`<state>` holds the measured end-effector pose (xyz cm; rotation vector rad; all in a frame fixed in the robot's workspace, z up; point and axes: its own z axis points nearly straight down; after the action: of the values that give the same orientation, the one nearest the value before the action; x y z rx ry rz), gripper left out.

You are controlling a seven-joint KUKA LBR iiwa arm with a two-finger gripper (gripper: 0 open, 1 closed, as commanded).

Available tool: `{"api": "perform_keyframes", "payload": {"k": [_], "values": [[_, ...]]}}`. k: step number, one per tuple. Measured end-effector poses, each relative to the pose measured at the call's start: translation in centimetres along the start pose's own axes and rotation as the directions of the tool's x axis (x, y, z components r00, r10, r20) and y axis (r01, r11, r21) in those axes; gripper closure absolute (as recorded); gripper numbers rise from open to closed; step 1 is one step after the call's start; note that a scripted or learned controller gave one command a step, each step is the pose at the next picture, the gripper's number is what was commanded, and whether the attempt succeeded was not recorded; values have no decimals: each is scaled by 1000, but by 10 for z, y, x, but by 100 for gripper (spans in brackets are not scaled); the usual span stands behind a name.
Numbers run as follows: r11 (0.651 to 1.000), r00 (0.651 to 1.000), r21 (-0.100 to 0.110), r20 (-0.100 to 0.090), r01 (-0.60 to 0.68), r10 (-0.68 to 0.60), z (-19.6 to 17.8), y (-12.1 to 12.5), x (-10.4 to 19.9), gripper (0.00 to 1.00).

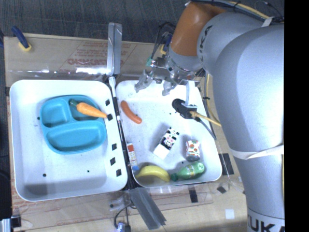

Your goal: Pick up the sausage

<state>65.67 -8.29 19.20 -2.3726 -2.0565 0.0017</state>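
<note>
Near the right bin's (212, 175) left wall, toward its far end, lies the sausage (131, 112), untouched. Above that bin's far edge hangs the gripper (155, 86), fingers spread and holding nothing. This looks like the approach step: the next move calls for shifting toward the left wall, lining the fingers across the sausage and descending. Elsewhere sit a banana (152, 174) and a carrot (90, 109) on a blue divided plate (72, 138).

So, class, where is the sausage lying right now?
The sausage lies in the right bin, near its left wall, below and left of the gripper; the carrot sits across the divide in the left bin.
</note>
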Motion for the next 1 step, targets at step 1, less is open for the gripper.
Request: {"api": "perform_keyframes", "payload": {"k": [1], "values": [[1000,1000,1,0,5,-5,-10,0,1,100]]}}
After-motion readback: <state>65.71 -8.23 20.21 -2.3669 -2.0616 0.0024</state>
